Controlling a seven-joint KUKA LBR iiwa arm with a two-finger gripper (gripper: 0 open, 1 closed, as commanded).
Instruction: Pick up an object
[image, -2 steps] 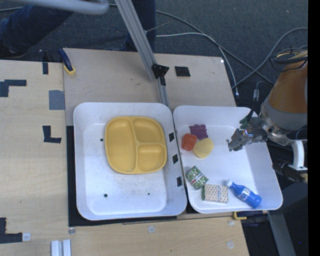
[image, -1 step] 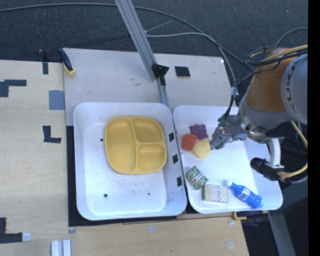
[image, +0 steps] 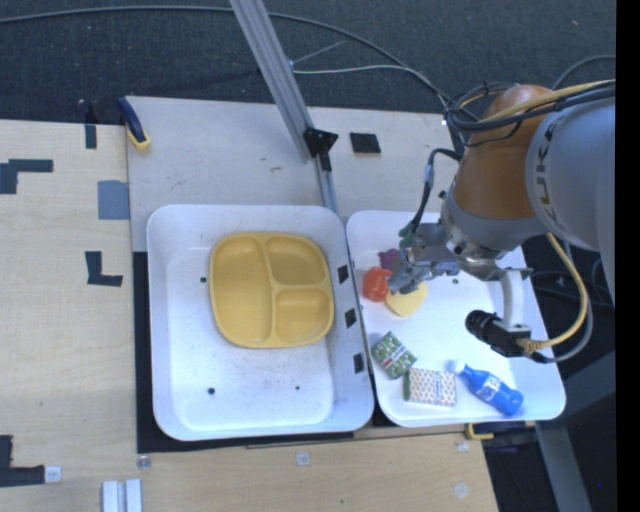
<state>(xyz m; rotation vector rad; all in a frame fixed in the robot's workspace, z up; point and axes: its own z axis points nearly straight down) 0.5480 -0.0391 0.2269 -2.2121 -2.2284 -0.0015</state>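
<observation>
Step in hand: closing in on a piece in the right bin (image: 540, 395), the grasp not yet made, by judgement.
Doing it well: straight descent over one piece alone, centred on it before any squeeze; a slanted approach risks nudging the neighbour aside.
Gripper (image: 420, 268): low over the right bin's upper left part; whether spread or pressed together, cannot tell, and nothing seen pinched.
Orange ball (image: 375, 284): just left of the gripper, near the right bin's left wall.
Yellow piece (image: 406, 300): just below the gripper, partly under it, touching or nearly touching the orange ball.
Green packet (image: 393, 354): well below the gripper.
Patterned packet (image: 430, 387): below the gripper, beside the green packet.
Blue bottle (image: 490, 388): lying down, below and right of the gripper.
Yellow tray (image: 270, 290): in the left bin (image: 180, 330), well left of the gripper.
</observation>
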